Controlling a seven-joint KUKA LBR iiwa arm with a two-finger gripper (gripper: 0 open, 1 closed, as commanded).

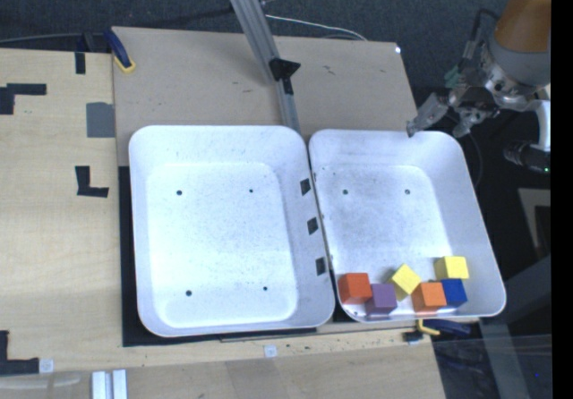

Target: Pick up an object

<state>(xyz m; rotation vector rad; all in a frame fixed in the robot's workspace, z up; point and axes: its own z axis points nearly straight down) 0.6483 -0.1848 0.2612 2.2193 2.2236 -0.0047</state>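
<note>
Blocks (407, 288) huddle along the near edge of the right bin (466, 174); gripper (439, 115) hovers at its far rim, finger state unclear, so best target the yellow block (406, 278), freest, and descend squarely.

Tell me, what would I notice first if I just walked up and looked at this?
Probably the little coloured blocks bunched along the near edge of the right bin: an orange block, a purple block, two yellow blocks, another orange one and a blue block. Next comes the robot arm at the top right, its gripper hanging just outside that bin's far corner.
</note>
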